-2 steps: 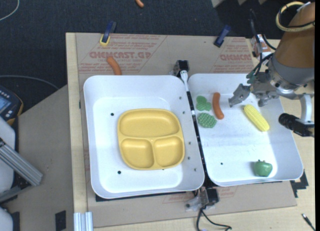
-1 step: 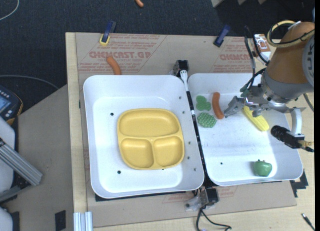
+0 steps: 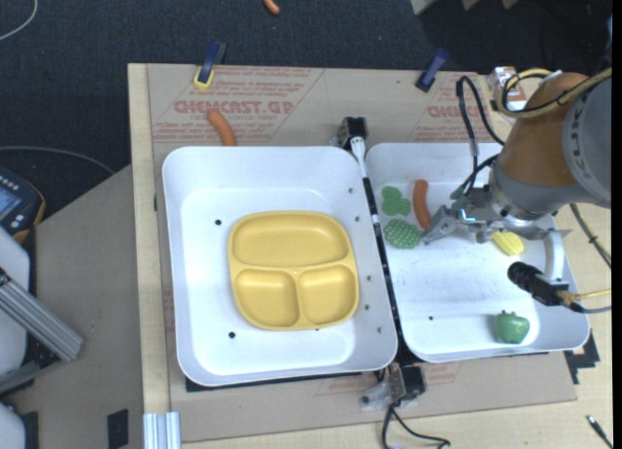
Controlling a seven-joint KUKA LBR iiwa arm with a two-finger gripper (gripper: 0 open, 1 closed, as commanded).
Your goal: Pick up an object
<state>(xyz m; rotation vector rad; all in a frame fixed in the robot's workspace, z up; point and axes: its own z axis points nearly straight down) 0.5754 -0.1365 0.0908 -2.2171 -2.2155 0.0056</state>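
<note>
Camera view, looking down: the gripper (image 3: 442, 226) hangs low in the right bin (image 3: 457, 330), its fingers spread with nothing between them, tips nearest a knobbly green toy (image 3: 401, 234), the likely target. Just beside lie a green leaf shape (image 3: 396, 201) and an orange sausage (image 3: 421, 203). A yellow divided plate (image 3: 292, 269) occupies the left bin (image 3: 194, 243).

Bins (image 3: 185, 243): smooth glossy white plastic. Divided tray (image 3: 292, 269): matt yellow plastic. Bench (image 3: 155, 107): printed brown cardboard, matt. Floor (image 3: 97, 10): dark carpet.
</note>
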